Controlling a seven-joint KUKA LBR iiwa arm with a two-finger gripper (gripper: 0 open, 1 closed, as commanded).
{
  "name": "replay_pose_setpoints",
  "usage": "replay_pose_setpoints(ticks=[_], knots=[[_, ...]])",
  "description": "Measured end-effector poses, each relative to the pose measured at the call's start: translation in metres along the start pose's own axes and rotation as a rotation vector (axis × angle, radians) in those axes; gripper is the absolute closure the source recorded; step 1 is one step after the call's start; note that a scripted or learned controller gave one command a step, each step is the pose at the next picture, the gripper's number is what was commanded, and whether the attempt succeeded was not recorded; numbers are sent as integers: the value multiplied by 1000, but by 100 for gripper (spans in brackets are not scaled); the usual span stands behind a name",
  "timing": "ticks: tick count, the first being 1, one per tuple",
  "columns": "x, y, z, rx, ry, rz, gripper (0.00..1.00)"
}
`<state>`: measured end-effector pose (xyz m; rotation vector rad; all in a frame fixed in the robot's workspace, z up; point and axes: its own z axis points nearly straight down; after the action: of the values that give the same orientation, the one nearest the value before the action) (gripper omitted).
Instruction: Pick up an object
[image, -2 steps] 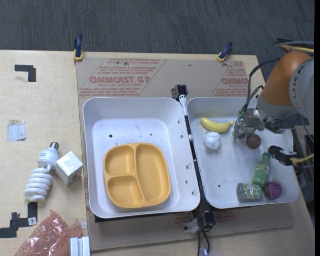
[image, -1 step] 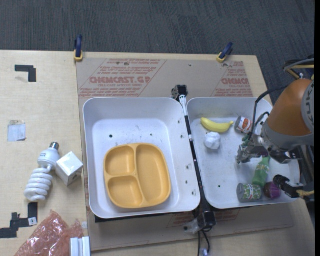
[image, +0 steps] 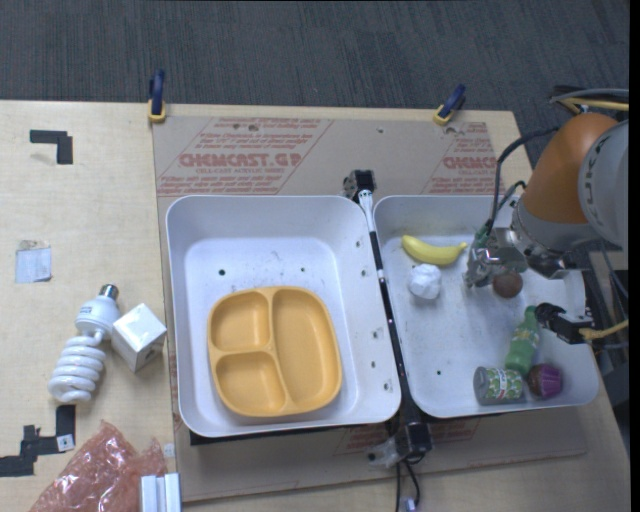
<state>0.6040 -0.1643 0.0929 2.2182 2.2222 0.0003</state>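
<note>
In the right bin (image: 450, 390), my gripper (image: 483, 268) hangs low near the far right side, under the orange-banded wrist (image: 560, 175). A small brown round object (image: 509, 286) lies just to its right, close against it. A yellow banana (image: 433, 249) lies to the gripper's left, with a white crumpled ball (image: 425, 283) beside it. Nearer the front are a green bottle (image: 522, 343), a green-labelled can (image: 499, 384) and a purple round object (image: 545, 380). Nothing is seen held.
The left bin (image: 190, 300) holds a yellow divided plate (image: 273, 351). Outside the bins at left lie a spiral light bulb (image: 82, 355), a white cube (image: 139, 336) and a red mesh bag (image: 95, 470). Black cables (image: 590, 325) run along the right bin's edge.
</note>
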Motion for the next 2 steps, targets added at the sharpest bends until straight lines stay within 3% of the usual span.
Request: replay_pose_setpoints(ticks=[1,2], knots=[[36,43,0,0,0,-1,0],[52,-22,0,2,1,4,0]])
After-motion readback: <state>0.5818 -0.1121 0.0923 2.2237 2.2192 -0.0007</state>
